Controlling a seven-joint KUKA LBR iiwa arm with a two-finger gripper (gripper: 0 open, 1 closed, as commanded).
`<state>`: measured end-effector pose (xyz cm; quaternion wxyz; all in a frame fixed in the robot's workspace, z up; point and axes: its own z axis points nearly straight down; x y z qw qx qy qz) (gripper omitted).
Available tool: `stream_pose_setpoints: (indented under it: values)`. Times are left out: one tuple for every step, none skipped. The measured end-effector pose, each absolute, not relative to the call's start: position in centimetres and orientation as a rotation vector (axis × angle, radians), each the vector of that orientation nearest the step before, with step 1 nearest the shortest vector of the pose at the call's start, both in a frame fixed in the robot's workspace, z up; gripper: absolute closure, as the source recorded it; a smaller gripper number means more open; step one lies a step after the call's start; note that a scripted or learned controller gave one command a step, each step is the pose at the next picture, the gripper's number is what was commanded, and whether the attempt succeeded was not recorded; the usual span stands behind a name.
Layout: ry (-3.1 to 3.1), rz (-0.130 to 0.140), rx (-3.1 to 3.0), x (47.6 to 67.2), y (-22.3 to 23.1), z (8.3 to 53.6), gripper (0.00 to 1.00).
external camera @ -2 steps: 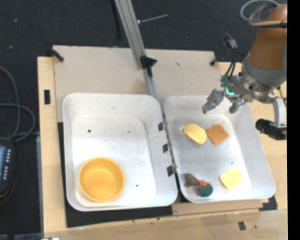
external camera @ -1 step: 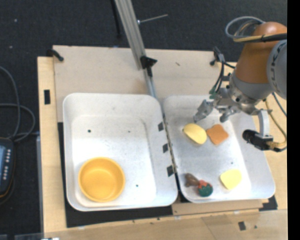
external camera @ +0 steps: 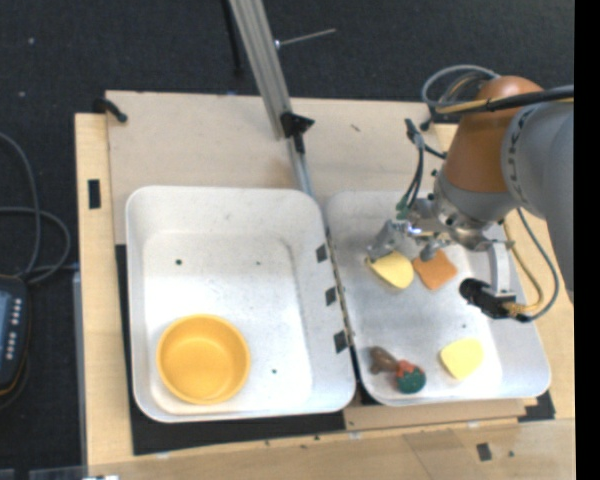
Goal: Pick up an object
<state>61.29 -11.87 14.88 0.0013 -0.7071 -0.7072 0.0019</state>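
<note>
Going from the left, the left bin (external camera: 230, 208) carries just a yellow bowl (external camera: 203, 357) at about 7 o'clock on its floor, upright and well apart from the work. The slanted metal rail (external camera: 265, 63) comes down from 12 o'clock and ends at the seam between the bins. In the right bin (external camera: 510, 388) lie the candidates: a pale yellow piece (external camera: 392, 271) near the bin's centre-left, an orange piece (external camera: 437, 272) just beside it at 3 o'clock, a brown thing touching a small green-and-red one (external camera: 400, 371) at 6 o'clock, and a second yellow piece (external camera: 461, 358) toward 5 o'clock. The gripper (external camera: 417, 236) hangs low over the first yellow piece and the orange one, close above them; whether its fingers are spread or closed I cannot tell, and nothing is visibly lifted. So, by my judgement, the pick is at the reach stage, with grasp and lift both left to do. The two pieces lying so close could hinder a clean grip, and the arm's cables (external camera: 525, 268) trail near 3 o'clock.
</note>
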Motion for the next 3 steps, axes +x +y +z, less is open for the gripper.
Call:
stream_pose_setpoints:
  values:
    - [-2.219, 0.006, -2.222, 61.2, -12.0, 9.8, 0.00]
    - [-2.217, -0.002, -2.231, 61.4, -12.1, 11.2, 1.00]
    - [-2.227, -0.005, -2.223, 61.9, -11.6, 15.9, 1.00]
